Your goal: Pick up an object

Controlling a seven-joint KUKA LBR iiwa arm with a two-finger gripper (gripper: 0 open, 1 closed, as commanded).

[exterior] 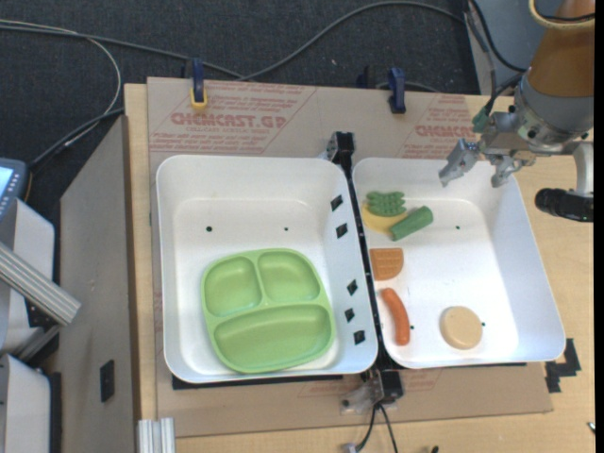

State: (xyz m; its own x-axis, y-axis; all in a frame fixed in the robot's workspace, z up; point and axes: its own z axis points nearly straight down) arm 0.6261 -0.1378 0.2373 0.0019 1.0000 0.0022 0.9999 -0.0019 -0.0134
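Several toy foods lie in the right bin [510,253]. A green leafy piece [384,201] rests on a yellow piece [376,222], and a green pickle [412,222] lies beside them. Nearer the front are an orange slice [386,263], a red sausage [397,315] and a tan round disc [461,328]. My gripper [479,169] hangs over the bin's far right corner, up and to the right of the pickle. Its two grey fingers [457,166] stand apart, open, with nothing between them.
The left bin [179,253] holds a green divided plate [269,308]. A black clip strip [345,243] runs along the seam between the bins. Two clamps [396,91] hold the cardboard at the back, and cables lie on the dark floor beyond.
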